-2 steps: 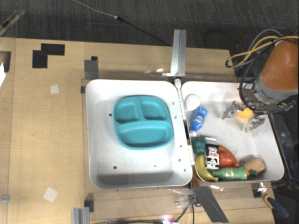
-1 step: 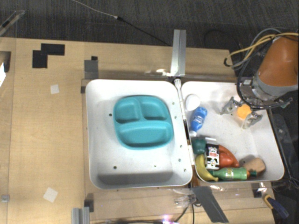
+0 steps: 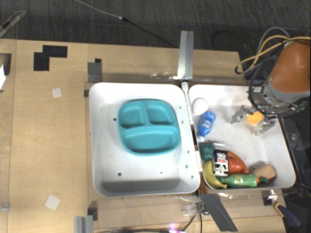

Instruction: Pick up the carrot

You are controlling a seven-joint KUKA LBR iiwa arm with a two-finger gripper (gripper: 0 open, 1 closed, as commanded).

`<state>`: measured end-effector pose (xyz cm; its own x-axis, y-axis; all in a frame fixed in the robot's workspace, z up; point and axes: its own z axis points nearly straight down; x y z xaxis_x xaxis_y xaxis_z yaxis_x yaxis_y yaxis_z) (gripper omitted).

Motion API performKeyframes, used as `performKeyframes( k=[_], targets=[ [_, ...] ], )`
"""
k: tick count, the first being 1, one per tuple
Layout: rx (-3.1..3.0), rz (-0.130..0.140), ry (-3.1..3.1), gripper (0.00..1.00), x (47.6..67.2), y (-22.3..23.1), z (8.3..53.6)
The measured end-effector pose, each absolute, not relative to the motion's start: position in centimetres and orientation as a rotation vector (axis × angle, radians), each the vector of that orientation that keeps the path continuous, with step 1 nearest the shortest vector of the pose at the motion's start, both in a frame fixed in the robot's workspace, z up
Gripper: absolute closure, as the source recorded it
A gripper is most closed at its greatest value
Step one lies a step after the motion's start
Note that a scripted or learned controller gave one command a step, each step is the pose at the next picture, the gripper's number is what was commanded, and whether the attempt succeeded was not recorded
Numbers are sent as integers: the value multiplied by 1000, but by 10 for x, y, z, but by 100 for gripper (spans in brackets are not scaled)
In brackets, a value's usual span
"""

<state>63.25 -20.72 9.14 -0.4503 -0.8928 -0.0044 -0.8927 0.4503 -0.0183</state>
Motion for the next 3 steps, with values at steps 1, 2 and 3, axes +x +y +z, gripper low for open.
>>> performKeyframes(
  k=[1,2,3],
  targets=[
    [-1328,-19,2826,0,672,-204,264],
    [-1346,-12,2824,0,635,-206,97],
    [-1416,-25,2783,0,645,-207,94]
  ],
)
